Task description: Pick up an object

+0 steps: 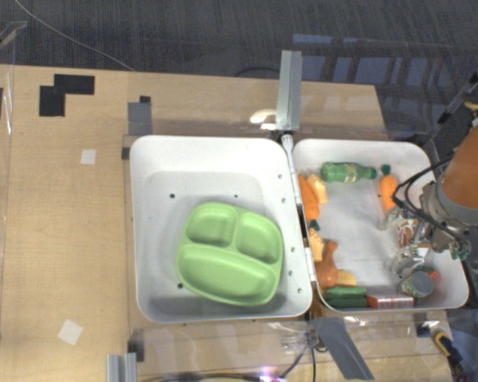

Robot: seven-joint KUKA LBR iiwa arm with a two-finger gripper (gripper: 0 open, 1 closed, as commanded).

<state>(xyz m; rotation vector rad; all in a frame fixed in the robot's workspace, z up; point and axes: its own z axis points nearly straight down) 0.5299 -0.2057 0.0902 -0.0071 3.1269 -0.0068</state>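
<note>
Camera view puts the gripper (412, 249) low over the right-hand shallow white bin (358, 241), at lower right of frame. A small round grey-green object (420, 282) lies just below it; I cannot tell how its grasping end is set.

Arm (472, 173) cut off by the right edge. Gripper (414, 255) fingers too small and cluttered to resolve. Item (418, 282) beneath it is blurred, identity unclear.
</note>
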